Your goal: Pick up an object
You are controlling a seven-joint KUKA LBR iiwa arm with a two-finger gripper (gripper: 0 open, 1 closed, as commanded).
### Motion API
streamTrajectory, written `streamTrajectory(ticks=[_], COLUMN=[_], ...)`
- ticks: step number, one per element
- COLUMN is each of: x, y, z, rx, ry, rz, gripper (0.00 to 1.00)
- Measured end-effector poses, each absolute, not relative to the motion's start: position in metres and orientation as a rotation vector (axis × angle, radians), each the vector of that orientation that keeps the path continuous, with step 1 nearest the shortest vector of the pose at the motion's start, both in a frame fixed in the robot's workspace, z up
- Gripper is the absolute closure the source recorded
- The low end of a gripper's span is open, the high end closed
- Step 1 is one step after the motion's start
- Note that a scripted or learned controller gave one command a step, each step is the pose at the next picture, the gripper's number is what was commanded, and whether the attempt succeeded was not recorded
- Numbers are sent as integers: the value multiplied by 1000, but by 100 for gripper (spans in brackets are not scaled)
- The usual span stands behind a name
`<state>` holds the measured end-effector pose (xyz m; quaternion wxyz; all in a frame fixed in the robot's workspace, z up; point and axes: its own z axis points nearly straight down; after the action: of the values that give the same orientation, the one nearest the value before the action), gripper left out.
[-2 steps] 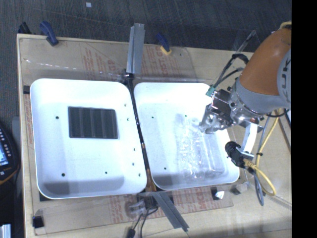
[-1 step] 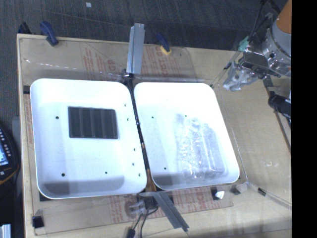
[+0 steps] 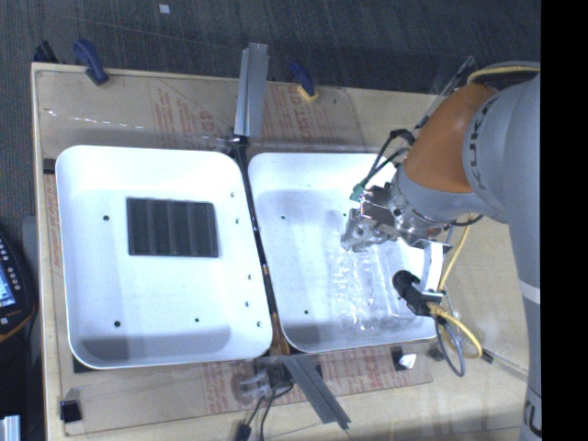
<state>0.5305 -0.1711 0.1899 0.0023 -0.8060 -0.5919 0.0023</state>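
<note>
The clear crinkled plastic bottle (image 3: 367, 288) is seen lying in the right-hand shallow white bin (image 3: 294, 246), below the pincer (image 3: 360, 237) (opening cannot be told); a centred, vertical descent is advised.

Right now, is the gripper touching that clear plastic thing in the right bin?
Cannot tell. In the camera view the gripper overlaps the top end of the clear plastic object, but the slanted angle shows neither contact nor a gap.

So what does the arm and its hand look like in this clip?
The arm is thick, rounded grey with an orange band above the wrist. The hand is small, metallic, with dark cables looping beside it; a yellow cable trails below.
</note>
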Motion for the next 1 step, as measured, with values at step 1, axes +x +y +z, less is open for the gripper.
streamTrajectory(ticks=[1], x=[582], y=[-149], z=[171], rx=[-2666], ry=[-1656], rz=[4], gripper=[100])
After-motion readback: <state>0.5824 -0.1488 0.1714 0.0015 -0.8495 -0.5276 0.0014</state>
